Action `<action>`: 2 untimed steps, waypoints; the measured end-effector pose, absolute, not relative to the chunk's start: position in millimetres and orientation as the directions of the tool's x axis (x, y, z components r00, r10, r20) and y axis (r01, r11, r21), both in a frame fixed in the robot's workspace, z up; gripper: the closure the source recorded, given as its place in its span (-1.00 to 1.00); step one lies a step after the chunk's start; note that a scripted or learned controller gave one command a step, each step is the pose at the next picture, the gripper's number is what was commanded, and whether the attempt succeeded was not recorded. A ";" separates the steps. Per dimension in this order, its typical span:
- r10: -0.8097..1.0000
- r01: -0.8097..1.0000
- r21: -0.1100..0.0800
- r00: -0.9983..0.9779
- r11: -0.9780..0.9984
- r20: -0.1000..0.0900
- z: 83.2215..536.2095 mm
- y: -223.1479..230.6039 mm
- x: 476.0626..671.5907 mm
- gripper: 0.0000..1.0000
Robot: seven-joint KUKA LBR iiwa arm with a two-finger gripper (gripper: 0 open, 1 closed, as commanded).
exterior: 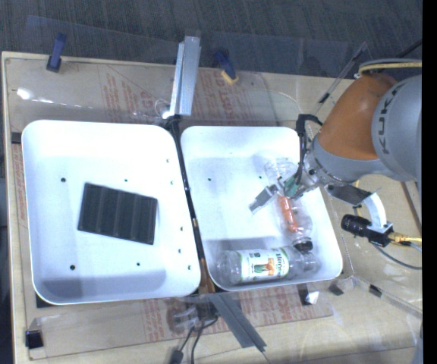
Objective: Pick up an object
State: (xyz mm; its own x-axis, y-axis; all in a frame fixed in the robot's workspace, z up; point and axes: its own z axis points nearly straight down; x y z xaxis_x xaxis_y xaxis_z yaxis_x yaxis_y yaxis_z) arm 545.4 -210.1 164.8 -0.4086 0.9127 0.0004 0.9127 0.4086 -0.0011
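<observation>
Clear bottle (266,265) lies along right bin (203,203) near edge, long axis left-right, cap toward right corner. Orange-labelled bottle (292,217) lies above, roughly perpendicular. Gripper (285,188) over bin centre-right; finger state cannot tell.

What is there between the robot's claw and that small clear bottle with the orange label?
Nothing visible. The gripper hangs low in the right white bin, right beside the small clear bottle with the orange label. The larger clear bottle lies apart, along the bin's near wall.

A robotics lab: grey-and-orange arm (370,127) over two white bins (44,150) (clamped bench (21,74), loose cables (397,241)).
</observation>
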 end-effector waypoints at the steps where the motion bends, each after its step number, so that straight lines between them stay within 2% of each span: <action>1: 0.897 0.897 -0.002 -0.441 0.441 0.003 166.1 -209.0 542.5 -1.00; 2: 0.899 0.899 -0.002 -0.437 0.437 0.002 176.0 -208.9 536.1 -1.00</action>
State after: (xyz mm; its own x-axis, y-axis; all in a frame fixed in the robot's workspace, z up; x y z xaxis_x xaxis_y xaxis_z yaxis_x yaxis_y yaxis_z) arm 536.1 -208.9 176.0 -0.4373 0.8993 0.0024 0.8993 0.4373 -0.0017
